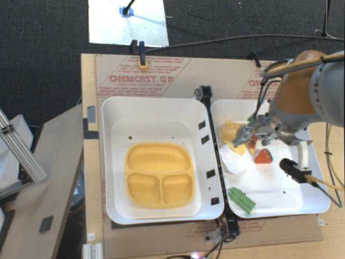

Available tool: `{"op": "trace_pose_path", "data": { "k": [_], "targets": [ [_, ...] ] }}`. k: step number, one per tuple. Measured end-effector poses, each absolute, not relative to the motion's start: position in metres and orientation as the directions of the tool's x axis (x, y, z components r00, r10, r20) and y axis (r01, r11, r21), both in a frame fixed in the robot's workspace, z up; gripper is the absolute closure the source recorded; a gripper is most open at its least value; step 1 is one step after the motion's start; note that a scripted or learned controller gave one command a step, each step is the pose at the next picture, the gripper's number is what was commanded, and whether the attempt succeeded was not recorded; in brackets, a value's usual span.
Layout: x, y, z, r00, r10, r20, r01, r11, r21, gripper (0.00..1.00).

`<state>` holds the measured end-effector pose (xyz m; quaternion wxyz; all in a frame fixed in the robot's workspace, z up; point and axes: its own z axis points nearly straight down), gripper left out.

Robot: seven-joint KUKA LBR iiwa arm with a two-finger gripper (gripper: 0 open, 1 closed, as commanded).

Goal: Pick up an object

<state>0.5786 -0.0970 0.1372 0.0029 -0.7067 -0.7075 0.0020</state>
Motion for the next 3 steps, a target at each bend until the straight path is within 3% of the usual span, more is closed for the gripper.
{"op": "trace_pose_path", "data": {
  "k": [1, 2, 3],
  "targets": [
    [0.579, -0.097, 0.085, 0.0, 1.0, 0.001, 1.0, 0.0, -0.001, 0.0],
    [0.581, -0.097, 0.097, -0.001, 1.0, 0.0, 1.0, 0.001, 0.002, 1.0],
    [0.582, -0.097, 0.159, -0.004, 1.0, -0.001, 1.0, 0.004, 0.005, 1.0]
  ]
}}
